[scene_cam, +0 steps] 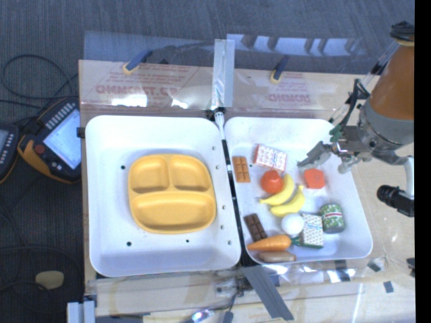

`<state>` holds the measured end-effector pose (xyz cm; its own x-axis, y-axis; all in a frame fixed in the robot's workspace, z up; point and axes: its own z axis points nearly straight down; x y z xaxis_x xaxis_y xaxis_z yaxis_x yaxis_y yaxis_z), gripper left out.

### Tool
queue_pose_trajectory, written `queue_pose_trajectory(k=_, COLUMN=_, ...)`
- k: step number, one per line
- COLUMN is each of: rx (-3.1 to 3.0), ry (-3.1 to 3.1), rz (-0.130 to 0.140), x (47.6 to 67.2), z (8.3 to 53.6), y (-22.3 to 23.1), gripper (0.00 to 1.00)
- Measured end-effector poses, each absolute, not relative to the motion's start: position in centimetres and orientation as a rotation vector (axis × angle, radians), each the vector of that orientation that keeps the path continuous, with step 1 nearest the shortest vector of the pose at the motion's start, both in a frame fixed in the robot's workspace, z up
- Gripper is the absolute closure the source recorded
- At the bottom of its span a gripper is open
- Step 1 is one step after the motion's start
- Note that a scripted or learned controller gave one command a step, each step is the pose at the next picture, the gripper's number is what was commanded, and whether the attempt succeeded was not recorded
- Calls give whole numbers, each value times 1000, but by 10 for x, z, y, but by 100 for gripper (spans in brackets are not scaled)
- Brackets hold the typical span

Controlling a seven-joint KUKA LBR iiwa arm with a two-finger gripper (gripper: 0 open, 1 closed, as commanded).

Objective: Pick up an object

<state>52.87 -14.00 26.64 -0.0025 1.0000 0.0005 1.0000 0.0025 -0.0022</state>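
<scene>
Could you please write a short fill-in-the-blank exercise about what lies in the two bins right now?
1. The yellow divided tray lies in the ____ bin.
2. The tomato touches the ____.
3. The carrot lies near the right bin's ____ edge.
4. The tool hovers over the ____ bin.

Missing words: left; bananas; front; right

A robotics laboratory work cell: two white bins (94,200) taped onto a cardboard-covered bench (101,86) standing on grey carpet (202,5), a teach pendant (54,140) with trailing cables on the floor, and toy food (286,194) serving as test objects.
</scene>
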Motion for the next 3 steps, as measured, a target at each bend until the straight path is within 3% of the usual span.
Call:
queue_pose_trajectory(k=1, rx=-2170, ry=-2273, rz=3, x=544, z=255, y=-195, gripper=0)
queue_pose_trajectory(k=2, rx=-2170, ry=-2269, rz=5, x=596, z=129, y=-210, gripper=0)
queue_pose_trajectory(k=3, rx=-2203, ry=-2238, rz=-13, x=594, z=98, y=-211, gripper=0)
